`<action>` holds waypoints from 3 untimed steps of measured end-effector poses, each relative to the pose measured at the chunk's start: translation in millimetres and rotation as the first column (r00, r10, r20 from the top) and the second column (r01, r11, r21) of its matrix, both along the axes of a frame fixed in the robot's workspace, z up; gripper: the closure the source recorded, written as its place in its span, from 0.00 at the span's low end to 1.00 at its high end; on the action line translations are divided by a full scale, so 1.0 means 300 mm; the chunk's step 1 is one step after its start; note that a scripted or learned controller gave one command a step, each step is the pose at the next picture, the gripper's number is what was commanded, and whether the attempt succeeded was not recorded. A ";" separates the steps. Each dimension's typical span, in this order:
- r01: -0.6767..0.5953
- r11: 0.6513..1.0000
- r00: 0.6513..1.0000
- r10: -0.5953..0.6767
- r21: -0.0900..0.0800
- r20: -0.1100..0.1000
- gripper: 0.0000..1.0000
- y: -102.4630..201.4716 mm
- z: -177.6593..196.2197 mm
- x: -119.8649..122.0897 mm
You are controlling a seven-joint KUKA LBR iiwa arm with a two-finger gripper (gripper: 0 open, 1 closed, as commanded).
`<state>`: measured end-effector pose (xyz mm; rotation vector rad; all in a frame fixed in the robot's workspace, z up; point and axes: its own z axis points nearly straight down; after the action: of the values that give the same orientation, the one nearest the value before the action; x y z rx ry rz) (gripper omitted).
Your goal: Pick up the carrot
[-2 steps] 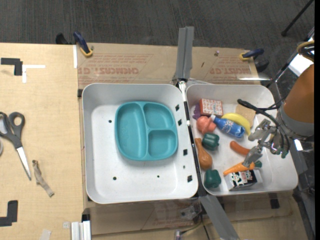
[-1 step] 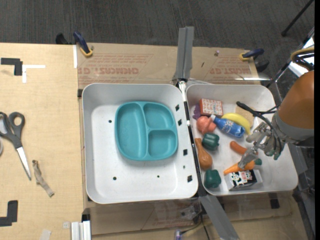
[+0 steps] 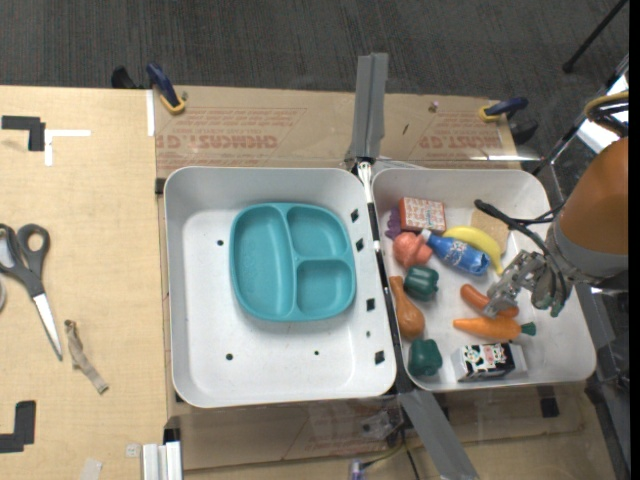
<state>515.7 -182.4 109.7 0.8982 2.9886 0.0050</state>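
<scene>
Carrot (image 3: 487, 325) lay low in the right bin (image 3: 570, 363), orange, green tip toward the arm, with the hand (image 3: 520, 290) just above its right half; whether the fingers stood apart or together I could not tell. A good grasp, I judged, would straddle the carrot's middle crosswise, clear of the orange-red piece (image 3: 474, 295) beside it and the milk carton (image 3: 490, 360) below; the bin was crowded; the left bin (image 3: 190, 368) held a teal plate (image 3: 293, 261); scissors (image 3: 30, 273) lay on the counter (image 3: 80, 218).
</scene>
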 end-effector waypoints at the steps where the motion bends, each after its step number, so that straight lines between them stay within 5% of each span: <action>1: 0.001 1.000 1.000 -0.001 0.000 0.000 0.00 0.000 0.000 0.000; 2: -0.003 1.000 1.000 0.003 0.000 0.002 1.00 0.002 0.033 0.004; 3: 0.284 0.959 0.959 -0.284 0.003 -0.020 1.00 0.192 -0.060 -0.092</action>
<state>488.0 -124.8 91.6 1.3265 2.8473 0.0004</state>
